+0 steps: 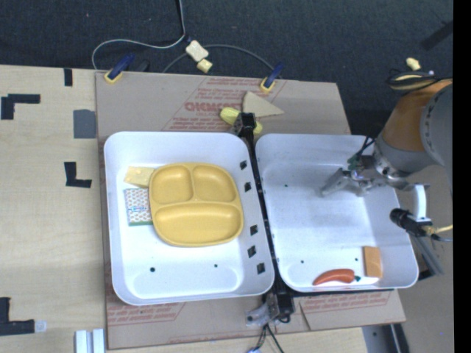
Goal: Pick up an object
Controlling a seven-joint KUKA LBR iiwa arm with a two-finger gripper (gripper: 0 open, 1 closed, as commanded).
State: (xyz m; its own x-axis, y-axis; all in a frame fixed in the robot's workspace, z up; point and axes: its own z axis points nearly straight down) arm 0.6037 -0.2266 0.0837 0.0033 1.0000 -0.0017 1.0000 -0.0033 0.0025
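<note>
near edge, right bin: we see a red chili-shaped plastic piece (334, 276) lying flat by the front rim of the shallow white right bin (309, 153), green stem end toward the right.
front right corner: small orange rectangular block (372, 261) just beside the chili, close to the right wall. Little room between both items and the rims.
right bin floor: the middle and left part is bare, so we have open room there.
near edge, left bin: front strip of the shallow white left bin (118, 271) is bare.
left bin centre: yellow three-compartment plastic plate (196, 204) takes most of the floor; its left edge touches or overlaps a pale yellow flat piece (138, 176) and a small patterned card (137, 205) against the left wall.
divider: the bins meet along a dark seam with black clips (254, 230).
gripper: grey two-finger gripper (340, 184) sits over the right bin's far right part, pointing left, well apart from chili and block. We see nothing between the fingers; we cannot tell how far open they are.
arm: orange-banded grey arm (412, 127) crosses the right rim.
far edge: brown cardboard sheet (213, 98) under the bins, blue clamps (274, 74) at its back edge.
</note>
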